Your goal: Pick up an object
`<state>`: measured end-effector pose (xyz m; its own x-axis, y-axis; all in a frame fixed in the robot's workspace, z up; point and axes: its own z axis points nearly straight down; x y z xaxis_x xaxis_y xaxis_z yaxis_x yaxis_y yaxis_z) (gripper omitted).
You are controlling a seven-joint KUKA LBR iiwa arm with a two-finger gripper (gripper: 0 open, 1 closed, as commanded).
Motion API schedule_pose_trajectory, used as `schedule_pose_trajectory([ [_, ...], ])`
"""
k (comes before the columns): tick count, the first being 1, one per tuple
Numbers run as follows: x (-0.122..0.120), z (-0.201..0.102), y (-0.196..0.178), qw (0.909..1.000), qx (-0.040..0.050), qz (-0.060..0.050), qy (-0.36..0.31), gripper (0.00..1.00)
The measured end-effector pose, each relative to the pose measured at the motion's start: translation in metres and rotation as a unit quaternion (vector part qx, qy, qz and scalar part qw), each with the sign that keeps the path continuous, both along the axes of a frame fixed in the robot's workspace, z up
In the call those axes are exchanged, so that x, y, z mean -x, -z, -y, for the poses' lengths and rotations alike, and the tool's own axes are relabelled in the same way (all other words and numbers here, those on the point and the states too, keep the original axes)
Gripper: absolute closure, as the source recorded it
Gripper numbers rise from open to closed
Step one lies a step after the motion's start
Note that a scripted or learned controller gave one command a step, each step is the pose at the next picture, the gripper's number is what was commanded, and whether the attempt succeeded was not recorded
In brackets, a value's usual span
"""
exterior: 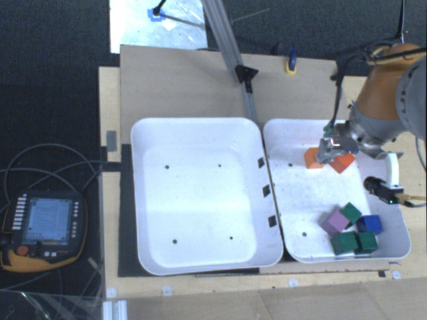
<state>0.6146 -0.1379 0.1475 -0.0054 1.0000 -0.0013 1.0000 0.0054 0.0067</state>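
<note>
Around my bench [187, 79] lies dark carpet [53, 59], all of it to the left of and above my pincer, with a bright reflective sheet [160, 19] on the floor far up and to the left. The bench is a pale board, and a grey pole [223, 29] slants across it well to my pincer's upper left.

The two white bins sit side by side. The left bin [197, 192] is well to the left of my pincer. The right bin [293, 199] is the one I am over; its floor looks faintly speckled beneath me.

My arm [387, 92], grey with its orange band, comes in from the right and ends at my pincer [328, 151], low over the upper part of the right bin.

A teach pendant [43, 229] with its looped cable rests on the carpet far to my left and lower down.

Two orange blocks sit right at my pincer: one [312, 158] touching its left side, the other [342, 163] just to its lower right. Whether I am gripping either, or how wide I stand, I cannot tell.

Well below me, in the bin's lower right corner, a cluster lies packed together: a purple block [334, 223], green blocks [345, 243], a blue block [370, 224].
</note>
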Motion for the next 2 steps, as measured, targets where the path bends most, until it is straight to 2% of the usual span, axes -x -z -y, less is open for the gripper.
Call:
schedule_pose_trajectory([
  [1,-0.009,0.000,-0.063,1.0000,0.0003,0.001,0.000,1.00],
  [2,-0.011,0.001,-0.092,1.0000,-0.0002,-0.001,0.000,1.00],
])
